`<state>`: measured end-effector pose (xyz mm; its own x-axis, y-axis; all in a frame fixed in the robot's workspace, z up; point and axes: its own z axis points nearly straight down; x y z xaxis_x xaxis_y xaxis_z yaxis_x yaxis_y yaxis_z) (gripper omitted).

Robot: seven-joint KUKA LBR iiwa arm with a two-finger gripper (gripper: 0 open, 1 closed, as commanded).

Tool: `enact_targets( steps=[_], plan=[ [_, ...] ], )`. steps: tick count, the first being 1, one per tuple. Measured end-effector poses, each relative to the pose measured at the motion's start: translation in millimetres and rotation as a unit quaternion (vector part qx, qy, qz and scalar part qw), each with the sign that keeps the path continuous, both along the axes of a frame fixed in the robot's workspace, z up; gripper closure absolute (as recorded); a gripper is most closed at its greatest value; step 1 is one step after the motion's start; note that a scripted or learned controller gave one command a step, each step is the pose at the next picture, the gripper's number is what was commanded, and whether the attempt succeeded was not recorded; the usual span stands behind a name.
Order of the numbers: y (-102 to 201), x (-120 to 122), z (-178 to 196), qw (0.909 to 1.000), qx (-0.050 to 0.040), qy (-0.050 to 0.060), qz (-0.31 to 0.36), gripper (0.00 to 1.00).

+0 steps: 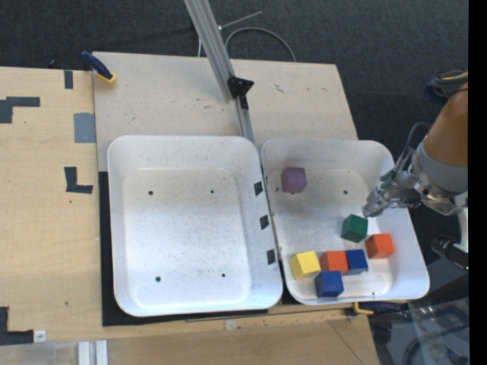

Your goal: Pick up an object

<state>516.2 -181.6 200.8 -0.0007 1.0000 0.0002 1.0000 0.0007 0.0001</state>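
The right bin [319,149] holds several small blocks. A purple block [294,179] sits near its back left. A green block [354,228] lies right of centre, with an orange block [380,245] just beyond it. Along the front stand a yellow block [306,263], a second orange block [333,261] and a blue block [355,261], with another blue block [329,284] in front of them. My gripper [375,206] reaches in over the bin's right wall, its tip just above and to the right of the green block. Nothing shows between its fingers.
The left bin [183,226] sits beside the right one. A slanted metal rail [217,44] runs down to the gap between the bins. A blue and yellow clamp [99,67] lies at the bench's back left. The grey arm [445,166] stands right of the bins.
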Motion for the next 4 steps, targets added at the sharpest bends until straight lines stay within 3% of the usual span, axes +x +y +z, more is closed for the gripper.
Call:
enact_targets(
  steps=[3, 4],
  plan=[
    [170, -5, -8, 1.0000, 0.0011, 0.001, 0.003, 1.00],
    [227, -8, 13, 1.0000, 0.0012, 0.000, 0.004, 1.00]
  ],
)
